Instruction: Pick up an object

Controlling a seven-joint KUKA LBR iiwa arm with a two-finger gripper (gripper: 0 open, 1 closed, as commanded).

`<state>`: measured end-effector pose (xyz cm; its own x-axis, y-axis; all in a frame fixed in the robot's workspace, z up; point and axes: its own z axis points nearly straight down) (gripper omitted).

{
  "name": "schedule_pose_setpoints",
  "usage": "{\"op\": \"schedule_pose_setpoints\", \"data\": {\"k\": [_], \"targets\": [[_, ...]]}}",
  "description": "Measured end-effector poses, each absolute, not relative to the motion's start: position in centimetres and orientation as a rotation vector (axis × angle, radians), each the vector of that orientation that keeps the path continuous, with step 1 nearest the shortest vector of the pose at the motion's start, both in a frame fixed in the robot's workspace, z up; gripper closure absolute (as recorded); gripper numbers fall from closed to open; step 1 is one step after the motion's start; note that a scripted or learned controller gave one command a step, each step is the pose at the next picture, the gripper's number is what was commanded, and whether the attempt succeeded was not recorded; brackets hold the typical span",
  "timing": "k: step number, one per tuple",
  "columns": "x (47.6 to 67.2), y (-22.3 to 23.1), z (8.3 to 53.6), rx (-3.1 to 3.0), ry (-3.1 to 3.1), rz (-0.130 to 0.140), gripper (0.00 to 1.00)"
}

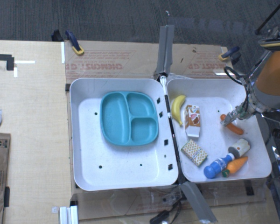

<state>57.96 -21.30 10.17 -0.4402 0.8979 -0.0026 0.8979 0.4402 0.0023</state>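
Blue divided plate [129, 117] alone in the left bin [84, 139], well left of the fingers. Banana [178, 108], carton [192, 121] nearer. Gripper [234, 119] low in the right bin [214, 94], fingers touching small orange carrot [233, 126]; closure unclear. Nothing lifted; grasp and lift remain.

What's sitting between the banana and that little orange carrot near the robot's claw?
In the camera view, a small carton stands between the banana and the carrot by the gripper; the rest is bare white bin floor.
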Motion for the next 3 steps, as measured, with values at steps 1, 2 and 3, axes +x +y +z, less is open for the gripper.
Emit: {"op": "schedule_pose_setpoints", "data": {"k": [1,2,3], "targets": [[55.8,-16.7,9.1,1.651,2.674,-0.001,1.0],[59.1,-13.5,21.1,1.564,2.72,0.001,1.0],[64.7,-14.8,24.0,1.421,2.798,-0.002,1.0]]}}
